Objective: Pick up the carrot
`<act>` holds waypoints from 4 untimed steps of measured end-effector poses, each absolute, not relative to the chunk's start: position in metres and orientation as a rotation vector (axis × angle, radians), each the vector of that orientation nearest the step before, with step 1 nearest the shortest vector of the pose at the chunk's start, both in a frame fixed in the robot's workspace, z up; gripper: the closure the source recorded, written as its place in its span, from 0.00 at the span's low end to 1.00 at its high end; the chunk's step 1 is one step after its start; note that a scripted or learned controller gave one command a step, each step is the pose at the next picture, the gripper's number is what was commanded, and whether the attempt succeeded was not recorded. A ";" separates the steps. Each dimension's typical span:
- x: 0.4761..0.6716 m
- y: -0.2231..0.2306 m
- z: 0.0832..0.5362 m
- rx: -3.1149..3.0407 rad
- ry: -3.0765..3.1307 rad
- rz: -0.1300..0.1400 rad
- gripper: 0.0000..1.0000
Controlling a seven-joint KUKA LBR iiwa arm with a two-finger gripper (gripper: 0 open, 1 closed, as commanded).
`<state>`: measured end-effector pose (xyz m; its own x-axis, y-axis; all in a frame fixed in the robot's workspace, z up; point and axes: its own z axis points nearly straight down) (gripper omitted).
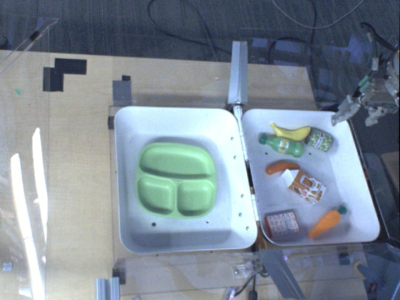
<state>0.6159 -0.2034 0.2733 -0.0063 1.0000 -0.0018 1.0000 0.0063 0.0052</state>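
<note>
Carrot (326,222) lay lower right; gripper (357,109), grip unclear, needed to descend aligned across its slanted body.

A dark blue-grey carpeted floor (125,17) is seen beyond a light wooden bench (56,186), across which black cables (187,17) are trailed. Pale streaks (28,192), possibly reflections from a clear panel, are cast at the left.

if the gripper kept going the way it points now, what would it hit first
The gripper points down-left from the right bin's top right corner, so it would probably meet the green can first, though its height above the bin is unclear.
</note>
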 end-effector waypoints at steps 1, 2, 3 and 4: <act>0.569 -0.205 0.168 2.230 2.208 0.003 0.00; 0.488 -0.190 0.170 2.166 2.269 0.004 0.00; 0.489 -0.204 0.095 2.067 2.358 0.004 0.00; 0.489 -0.177 0.109 2.359 2.068 0.005 0.00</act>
<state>0.4886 -0.1769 0.1090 0.1305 0.9914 -0.0007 0.9914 -0.1305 0.0053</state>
